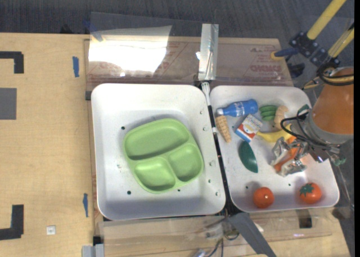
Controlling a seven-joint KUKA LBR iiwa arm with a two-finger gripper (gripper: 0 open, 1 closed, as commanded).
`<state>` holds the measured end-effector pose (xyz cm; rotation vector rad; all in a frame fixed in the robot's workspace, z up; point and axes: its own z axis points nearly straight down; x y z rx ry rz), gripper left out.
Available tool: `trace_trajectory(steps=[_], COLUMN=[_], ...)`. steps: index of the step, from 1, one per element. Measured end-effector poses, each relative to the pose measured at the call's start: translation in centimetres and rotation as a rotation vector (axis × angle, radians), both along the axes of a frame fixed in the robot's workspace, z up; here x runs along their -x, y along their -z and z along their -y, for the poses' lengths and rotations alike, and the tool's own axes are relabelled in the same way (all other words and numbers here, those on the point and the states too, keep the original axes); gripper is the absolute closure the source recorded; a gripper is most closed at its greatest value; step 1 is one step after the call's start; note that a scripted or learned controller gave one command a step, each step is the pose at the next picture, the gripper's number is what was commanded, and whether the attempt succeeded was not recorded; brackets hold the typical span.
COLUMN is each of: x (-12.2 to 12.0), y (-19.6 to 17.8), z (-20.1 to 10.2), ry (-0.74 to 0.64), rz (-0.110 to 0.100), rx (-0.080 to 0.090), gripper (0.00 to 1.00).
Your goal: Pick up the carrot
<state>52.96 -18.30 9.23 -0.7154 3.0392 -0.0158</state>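
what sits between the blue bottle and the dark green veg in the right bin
In the camera view, a small white carton with red and blue print lies between the blue bottle and the dark green vegetable, in the right bin.

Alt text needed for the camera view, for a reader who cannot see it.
The grey arm's two-finger gripper hangs over the right white bin amid toy food: blue bottle, dark green leaf shape, two red tomatoes. The left white bin holds a green divided plate.
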Motion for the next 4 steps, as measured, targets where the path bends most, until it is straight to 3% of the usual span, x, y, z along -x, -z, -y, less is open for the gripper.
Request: trace_trajectory(steps=[1,2,3,4], x=[-4.8,-5.7,-3.8,-0.5], y=[0.1,-5.4,-2.4,-3.6], z=[2.4,-4.9,-0.4,-6.1], ry=[0.286,0.495,0.331,0.388], rz=[-0.005,-0.008,-0.018,-0.015], rx=[-0.010,-0.014,-0.010,-0.013], gripper=[1.00,1.00,1.00,1.00])
